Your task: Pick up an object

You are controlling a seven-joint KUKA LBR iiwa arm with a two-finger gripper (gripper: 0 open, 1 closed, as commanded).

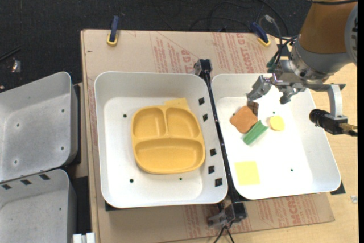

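In the right bin [318, 176] lie a brown-orange flat piece [243, 118], a green block [255, 132] leaning against it, a small round yellow piece [276, 123] and a flat yellow square [247, 172]. My gripper [269, 99] hangs over the bin's far part, just above and behind the brown-orange piece and the yellow round piece. It is open, with one finger [253, 95] out to the left and the other out to the right, and nothing between them. The left fingertip is close to the brown-orange piece's far edge.
The left bin [111, 122] holds a yellow divided tray [168, 139]. A black divider with clips [211, 122] runs between the bins. Grey lids [34, 122] lie off the bench at left. A black bracket [327, 118] sticks in over the right bin's right rim.
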